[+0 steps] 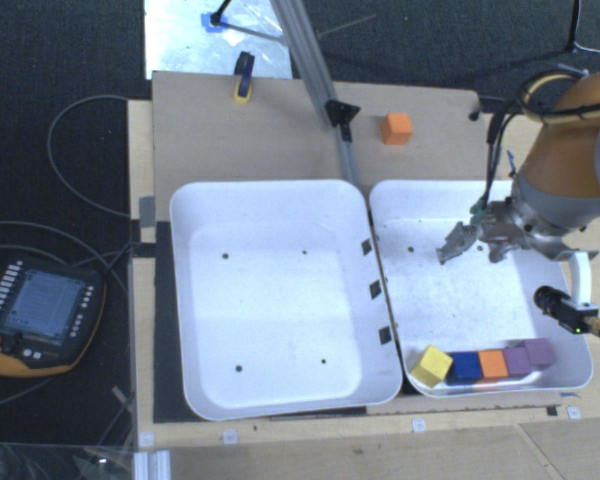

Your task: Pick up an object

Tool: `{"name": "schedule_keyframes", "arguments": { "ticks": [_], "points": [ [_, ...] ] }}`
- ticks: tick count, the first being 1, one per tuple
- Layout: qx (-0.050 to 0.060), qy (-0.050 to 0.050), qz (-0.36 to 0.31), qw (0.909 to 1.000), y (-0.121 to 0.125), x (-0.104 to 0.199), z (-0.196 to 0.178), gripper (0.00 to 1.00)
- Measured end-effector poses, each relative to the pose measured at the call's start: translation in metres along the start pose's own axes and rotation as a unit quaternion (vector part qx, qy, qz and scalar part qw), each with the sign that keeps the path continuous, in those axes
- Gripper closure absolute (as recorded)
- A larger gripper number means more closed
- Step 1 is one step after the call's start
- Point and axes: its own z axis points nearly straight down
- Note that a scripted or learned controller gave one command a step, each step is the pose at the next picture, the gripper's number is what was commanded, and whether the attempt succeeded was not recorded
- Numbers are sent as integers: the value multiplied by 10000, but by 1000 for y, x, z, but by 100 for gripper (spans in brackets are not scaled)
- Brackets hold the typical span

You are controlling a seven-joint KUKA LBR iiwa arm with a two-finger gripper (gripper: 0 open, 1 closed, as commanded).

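Camera view showed my gripper (470, 240) hanging over the right bin (420, 208), toward its far right part, with nothing between its tips; whether they stood apart or together I could not tell. The blocks lay well apart from it, in a row along that bin's near wall: yellow block (431, 365), blue block (466, 367), orange block (493, 364), two purple blocks (529, 356). The left bin (270, 193) sat beside it. Another orange cube (397, 128) lay on the bench beyond the bins. I judged the pick not yet begun: approach, descent and grasp all remained. The wrist body hid the claw's base
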Motion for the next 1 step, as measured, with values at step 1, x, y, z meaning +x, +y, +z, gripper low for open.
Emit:
{"name": "schedule_keyframes", "arguments": {
  "ticks": [1],
  "points": [
    [-10, -26, 34, 10000, -11, -68, -23, 0]
  ]
}}
